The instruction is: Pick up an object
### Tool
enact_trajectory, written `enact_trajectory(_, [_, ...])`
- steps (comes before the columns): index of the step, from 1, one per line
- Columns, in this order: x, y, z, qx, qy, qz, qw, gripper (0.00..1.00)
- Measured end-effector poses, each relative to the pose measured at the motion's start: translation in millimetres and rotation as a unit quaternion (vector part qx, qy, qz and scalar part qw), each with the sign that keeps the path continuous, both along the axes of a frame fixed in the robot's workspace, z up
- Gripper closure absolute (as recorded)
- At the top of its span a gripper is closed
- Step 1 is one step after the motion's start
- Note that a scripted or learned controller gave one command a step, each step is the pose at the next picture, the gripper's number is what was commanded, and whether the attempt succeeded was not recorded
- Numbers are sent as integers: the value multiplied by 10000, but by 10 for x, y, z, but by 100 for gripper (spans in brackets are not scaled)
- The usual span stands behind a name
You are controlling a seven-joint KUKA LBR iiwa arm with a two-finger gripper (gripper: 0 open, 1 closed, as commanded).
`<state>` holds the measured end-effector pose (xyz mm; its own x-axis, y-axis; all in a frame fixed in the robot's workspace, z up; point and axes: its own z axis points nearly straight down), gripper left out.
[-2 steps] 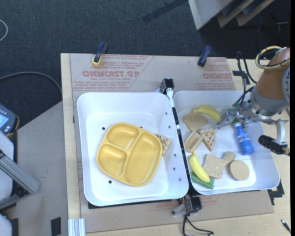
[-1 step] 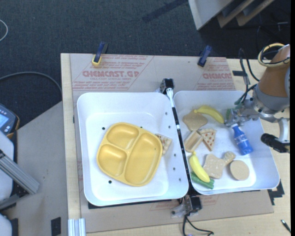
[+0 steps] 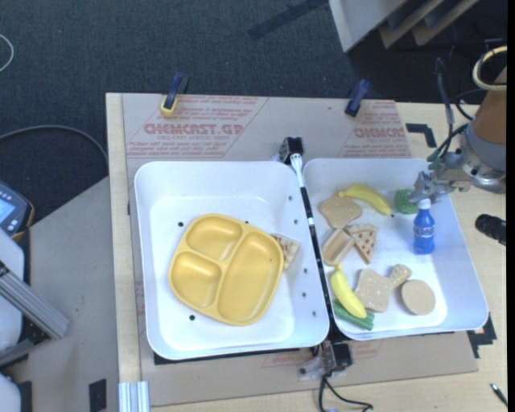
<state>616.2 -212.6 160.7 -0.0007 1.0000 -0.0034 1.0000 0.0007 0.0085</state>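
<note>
- The bench is a pale board with red lettering printed on its far part, held at the far edge by two clamps, one yellow and blue and one dark blue.
- Around the bench lies dark grey carpet; pale furniture stands at the far right of the scene.
- Two shallow white bins sit side by side, touching along a middle seam with a black strip.
- The left bin holds a yellow divided plate with three compartments, near its middle. A tan waffle-like piece lies just beside the plate's right rim.
- The right bin holds play food: a banana at the far side, a toast slice just left of it, a pizza slice, a tan wedge, a second banana on a green piece at the near edge, a square cracker, a round biscuit, and a green leafy piece.
- A blue bottle with a white cap stands upright in the right part of that bin.
- The gripper hangs over the far right part of the right bin, just above the bottle's cap and beside the green piece; whether its claw is apart or together I cannot tell.
</note>
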Motion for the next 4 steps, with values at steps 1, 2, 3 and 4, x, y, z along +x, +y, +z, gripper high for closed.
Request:
enact_trajectory(1, [-21, 50, 620, 2, 7, 2, 10000, 100])
enact_trajectory(2, [-14, 49, 647, 6, 21, 1, 10000, 100])
enact_trajectory(3, [-105, 616, 738, 27, 52, 18, 10000, 100])
enact_trajectory(4, [-224, 1030, 725, 28, 56, 19, 10000, 100])
